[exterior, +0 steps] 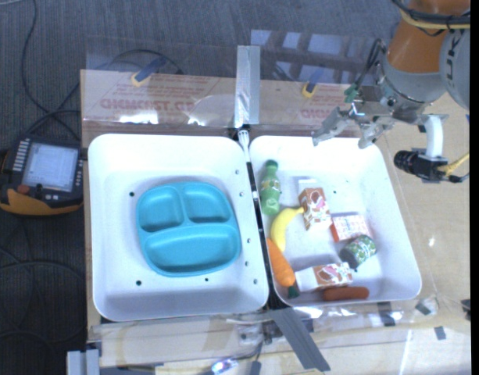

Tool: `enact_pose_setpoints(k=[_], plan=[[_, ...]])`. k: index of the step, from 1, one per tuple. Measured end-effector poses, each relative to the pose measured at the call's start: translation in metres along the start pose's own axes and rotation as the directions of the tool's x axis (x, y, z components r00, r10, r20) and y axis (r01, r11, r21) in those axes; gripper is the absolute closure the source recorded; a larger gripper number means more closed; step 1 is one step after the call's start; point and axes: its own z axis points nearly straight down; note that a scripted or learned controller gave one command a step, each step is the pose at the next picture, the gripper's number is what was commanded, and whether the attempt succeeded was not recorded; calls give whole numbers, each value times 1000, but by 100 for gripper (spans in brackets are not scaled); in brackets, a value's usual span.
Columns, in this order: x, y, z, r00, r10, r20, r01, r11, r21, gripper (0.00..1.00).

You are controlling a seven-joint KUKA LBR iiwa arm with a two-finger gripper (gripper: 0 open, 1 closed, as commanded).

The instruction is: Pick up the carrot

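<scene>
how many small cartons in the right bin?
3. One carton sits mid-bin beside the banana, one carton lies right of it above the dark can, and one carton lies near the front wall by the sausage. None looks hidden.

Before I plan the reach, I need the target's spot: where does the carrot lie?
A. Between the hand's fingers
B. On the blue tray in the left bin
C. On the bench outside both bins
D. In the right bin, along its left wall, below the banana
D: the carrot lies along the left wall of the right bin, just below the banana.
</scene>
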Motion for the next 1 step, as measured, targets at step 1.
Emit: enact_pose_setpoints(k=[1], plan=[[27,22,-53,974,-225,3,225,974,-1,0]])
